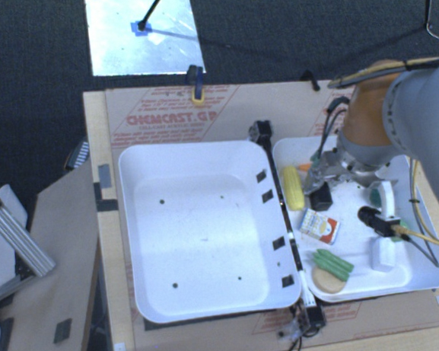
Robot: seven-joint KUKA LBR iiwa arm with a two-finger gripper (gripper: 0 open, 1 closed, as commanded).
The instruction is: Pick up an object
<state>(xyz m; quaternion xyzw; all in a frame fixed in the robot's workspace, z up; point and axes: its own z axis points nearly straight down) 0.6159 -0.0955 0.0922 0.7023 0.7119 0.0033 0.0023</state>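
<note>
Showing a yellow cob-shaped object (292,187) lying in the right bin (434,267), close against the wall that bin shares with its neighbour. Running lengthwise up and down the picture, roughly parallel to that wall. Judging this the likeliest thing to be picked up, being the nearest piece to the gripper.

Hanging just beside it, on the view's right: the dark gripper (320,194), low over the bin floor and near the object's lower half, though not shown touching it. Not possible to tell whether the jaws are apart or together — too dark and too small here. Nothing visibly held.

Turning on one relation, then: the object lying to the view's left of the jaws, with its long axis running away from the camera. Probably calling for a short sideways shift toward the shared wall, with the jaws closing across the narrow width rather than along the length. Little room on the wall side — a likely snag.

Lying just below the gripper, a small red-and-white box (319,225); further toward the near rim, a green piece (332,263) resting on a tan disc (329,280).

Reaching in from the right, the grey arm (420,111) with its orange band (367,116). Sitting alongside on the surface (160,107), the left bin (201,226).
</note>
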